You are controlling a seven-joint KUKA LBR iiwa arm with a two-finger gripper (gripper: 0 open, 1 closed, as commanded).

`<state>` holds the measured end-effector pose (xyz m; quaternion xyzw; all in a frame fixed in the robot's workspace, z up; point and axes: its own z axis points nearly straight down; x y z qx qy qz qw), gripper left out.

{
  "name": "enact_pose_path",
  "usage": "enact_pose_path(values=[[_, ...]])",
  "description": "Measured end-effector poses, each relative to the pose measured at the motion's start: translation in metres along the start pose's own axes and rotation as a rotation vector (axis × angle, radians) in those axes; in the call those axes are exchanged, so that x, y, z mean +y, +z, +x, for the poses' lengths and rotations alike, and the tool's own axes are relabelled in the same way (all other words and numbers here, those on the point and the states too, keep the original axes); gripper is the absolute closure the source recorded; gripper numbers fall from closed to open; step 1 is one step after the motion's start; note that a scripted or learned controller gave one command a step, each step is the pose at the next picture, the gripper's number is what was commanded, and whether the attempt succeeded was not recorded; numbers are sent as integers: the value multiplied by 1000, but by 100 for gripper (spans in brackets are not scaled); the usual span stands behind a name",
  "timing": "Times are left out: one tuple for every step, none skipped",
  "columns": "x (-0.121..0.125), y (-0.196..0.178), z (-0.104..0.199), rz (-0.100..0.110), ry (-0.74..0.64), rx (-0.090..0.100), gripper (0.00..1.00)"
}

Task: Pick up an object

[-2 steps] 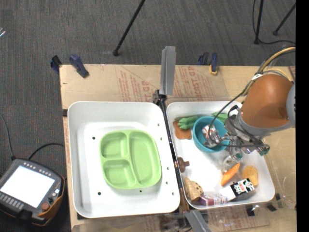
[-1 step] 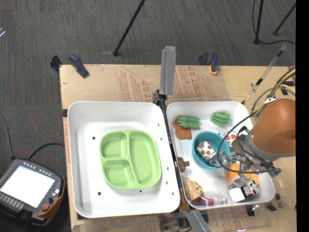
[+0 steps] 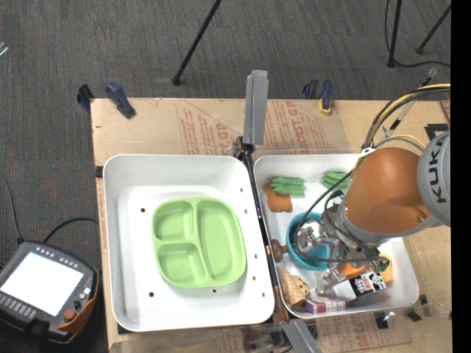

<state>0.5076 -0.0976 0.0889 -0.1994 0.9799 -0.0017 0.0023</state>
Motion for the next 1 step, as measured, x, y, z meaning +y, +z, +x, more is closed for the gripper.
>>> enact_pose_path(values=[[-2, -12, -2, 7, 0, -8, 100]])
